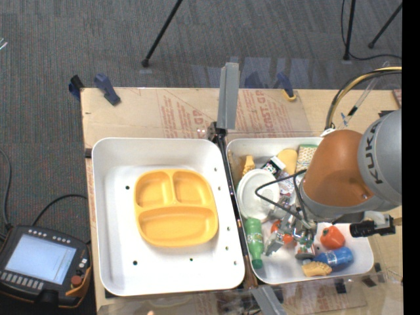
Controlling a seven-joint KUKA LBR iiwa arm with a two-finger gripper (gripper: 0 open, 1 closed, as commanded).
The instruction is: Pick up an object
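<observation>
My gripper (291,230) hangs low over the middle of the right bin (364,266), below the orange band of the wrist. Objects crowd around it. A green bottle (254,241) lies to its left, and a small orange piece (272,239) sits right beside it. A white bowl (253,193) lies up and to the left. A red-orange toy (331,236) and a blue toy (338,258) lie to its right. The wrist hides the bin's centre, and nothing can be seen held in the gripper.
The left bin (108,176) holds a yellow divided plate (176,207). At the back of the right bin lie a yellow piece (287,157), a tan cone (248,165) and a striped packet (306,155). A grey post (228,97) stands behind the bins.
</observation>
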